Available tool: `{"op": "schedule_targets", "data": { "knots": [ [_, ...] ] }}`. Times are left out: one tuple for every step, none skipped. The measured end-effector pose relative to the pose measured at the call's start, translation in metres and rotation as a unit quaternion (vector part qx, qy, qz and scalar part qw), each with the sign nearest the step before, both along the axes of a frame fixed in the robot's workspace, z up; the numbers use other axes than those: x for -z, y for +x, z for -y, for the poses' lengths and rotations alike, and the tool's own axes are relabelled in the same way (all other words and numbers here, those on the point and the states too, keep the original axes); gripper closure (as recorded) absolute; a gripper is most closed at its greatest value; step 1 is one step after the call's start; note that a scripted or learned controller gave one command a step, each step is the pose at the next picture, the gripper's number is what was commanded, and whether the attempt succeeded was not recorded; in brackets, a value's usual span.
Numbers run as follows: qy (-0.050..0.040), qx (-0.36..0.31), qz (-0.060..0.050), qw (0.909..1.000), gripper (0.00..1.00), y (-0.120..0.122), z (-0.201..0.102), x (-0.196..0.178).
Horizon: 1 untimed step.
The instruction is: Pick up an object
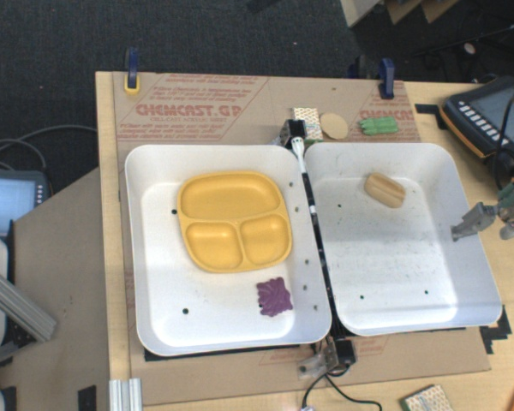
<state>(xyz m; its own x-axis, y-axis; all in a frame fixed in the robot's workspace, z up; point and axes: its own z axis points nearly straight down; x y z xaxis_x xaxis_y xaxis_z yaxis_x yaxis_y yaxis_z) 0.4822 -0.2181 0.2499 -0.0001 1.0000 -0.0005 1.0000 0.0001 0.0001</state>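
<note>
A tan, bread-like lump (pixel 384 189) lies in the upper middle of the right bin (pixel 394 302). In the left bin (pixel 154 281) sits a yellow divided plate (pixel 234 220), with a small purple object (pixel 274 296) just below its right corner. My gripper (pixel 478 221) reaches in at the right bin's right rim, low over the rim. It is well to the right of the tan lump and holds nothing that I can see.
Behind the bins on the cardboard lie a tan disc (pixel 333 126) and a green object (pixel 379 127). Two blue clamps (pixel 385 75) hold the board's back edge. A dark handheld controller (pixel 484 118) rests at the far right.
</note>
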Motion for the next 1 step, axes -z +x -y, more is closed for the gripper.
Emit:
{"op": "schedule_targets", "data": {
  "knots": [
    [0.002, -0.001, -0.003, 1.0, 0.0, 0.0303, 0.0014, 0.1282]
  ]
}}
